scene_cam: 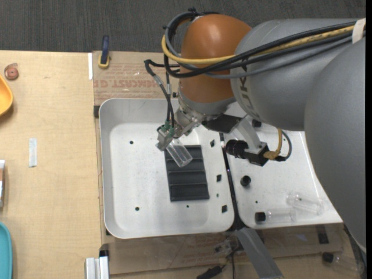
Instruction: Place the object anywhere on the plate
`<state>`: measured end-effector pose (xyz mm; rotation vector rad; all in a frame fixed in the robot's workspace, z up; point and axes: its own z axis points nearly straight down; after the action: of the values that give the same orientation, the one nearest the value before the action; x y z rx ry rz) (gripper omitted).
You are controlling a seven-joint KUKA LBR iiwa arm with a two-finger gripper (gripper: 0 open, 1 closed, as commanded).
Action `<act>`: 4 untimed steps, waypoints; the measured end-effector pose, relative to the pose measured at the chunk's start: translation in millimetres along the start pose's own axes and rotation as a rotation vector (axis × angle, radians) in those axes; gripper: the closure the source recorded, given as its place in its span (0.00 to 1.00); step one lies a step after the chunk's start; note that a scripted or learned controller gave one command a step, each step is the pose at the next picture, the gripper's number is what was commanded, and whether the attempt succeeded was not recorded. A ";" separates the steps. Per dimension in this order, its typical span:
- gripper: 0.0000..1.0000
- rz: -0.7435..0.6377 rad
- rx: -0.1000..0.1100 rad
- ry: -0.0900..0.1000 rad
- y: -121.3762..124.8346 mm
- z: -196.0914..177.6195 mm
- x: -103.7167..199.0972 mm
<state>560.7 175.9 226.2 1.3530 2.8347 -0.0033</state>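
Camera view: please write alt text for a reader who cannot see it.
A grey and orange robot arm holds its gripper over a dark ribbed plate in the left white bin, beside a clear plastic piece above the plate. The right bin holds clear tubes.

a pale wooden bench (52, 156) under even light, with dark carpet beyond it.
the dark grey carpeted floor (70, 13) ran across the top of the view behind the bench. a brown cardboard sheet (131, 80) with reddish print lay on the bench, its far edge held by a blue clamp (105, 45). an orange rim (4, 97) and a teal rim (4, 251) showed at the left edge.
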 end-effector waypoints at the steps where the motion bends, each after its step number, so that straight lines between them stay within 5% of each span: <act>1: 1.00 -0.115 0.001 0.000 5.5 -7.6 7.7; 2: 1.00 -0.289 0.000 0.001 39.0 66.0 -24.5; 3: 1.00 -0.600 -0.004 -0.001 57.1 -54.0 21.2; 4: 1.00 -0.698 -0.001 0.000 32.5 -50.7 39.6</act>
<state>561.2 227.2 276.8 0.3024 3.1270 -0.0014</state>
